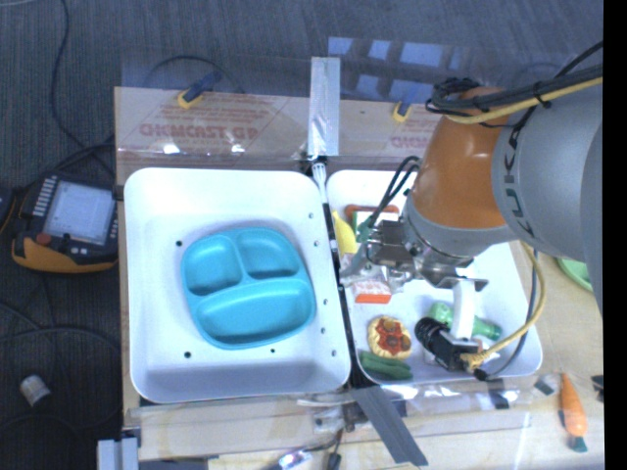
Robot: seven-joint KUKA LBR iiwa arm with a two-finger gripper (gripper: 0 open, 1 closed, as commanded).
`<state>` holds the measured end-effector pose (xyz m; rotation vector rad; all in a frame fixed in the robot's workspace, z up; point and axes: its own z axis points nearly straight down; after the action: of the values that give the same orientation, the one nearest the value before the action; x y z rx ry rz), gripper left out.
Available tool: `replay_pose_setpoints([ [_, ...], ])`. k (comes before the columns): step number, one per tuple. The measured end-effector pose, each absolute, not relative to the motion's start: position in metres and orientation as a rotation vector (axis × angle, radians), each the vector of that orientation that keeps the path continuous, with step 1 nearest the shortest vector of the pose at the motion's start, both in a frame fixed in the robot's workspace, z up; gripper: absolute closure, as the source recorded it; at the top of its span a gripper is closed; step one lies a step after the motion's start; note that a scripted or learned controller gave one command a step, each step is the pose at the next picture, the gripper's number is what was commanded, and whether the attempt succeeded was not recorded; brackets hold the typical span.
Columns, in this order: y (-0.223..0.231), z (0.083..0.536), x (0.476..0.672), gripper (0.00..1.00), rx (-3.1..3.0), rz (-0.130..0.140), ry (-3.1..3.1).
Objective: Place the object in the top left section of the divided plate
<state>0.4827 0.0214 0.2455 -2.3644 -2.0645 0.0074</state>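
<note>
A blue divided plate [250, 287] lies in the left bin [157, 204]; its top left section [209, 263] holds nothing. My gripper [380, 262] hangs low over the left part of the right bin [524, 355], above a small white and red item [370, 293]. Close to it are a yellow toy [345, 231] by the bin's left wall, a round pizza-like toy [389, 336] and a dark green pod [385, 366] toward the front. The wrist hides whatever lies straight beneath it.
A green toy [487, 330] lies at the right bin's front right. The wall between the two bins [333, 262] runs just left of the gripper. An orange carrot toy [573, 414] rests outside the bins at the lower right.
</note>
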Motion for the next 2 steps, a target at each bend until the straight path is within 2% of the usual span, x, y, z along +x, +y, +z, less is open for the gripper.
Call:
replay_pose_setpoints([
  [1, 0.111, 0.279, 0.483, 1.00, -2.361, 0.009, -2.070],
  [2, 0.012, 0.434, 0.484, 1.00, -2.511, 0.005, -1.893],
])
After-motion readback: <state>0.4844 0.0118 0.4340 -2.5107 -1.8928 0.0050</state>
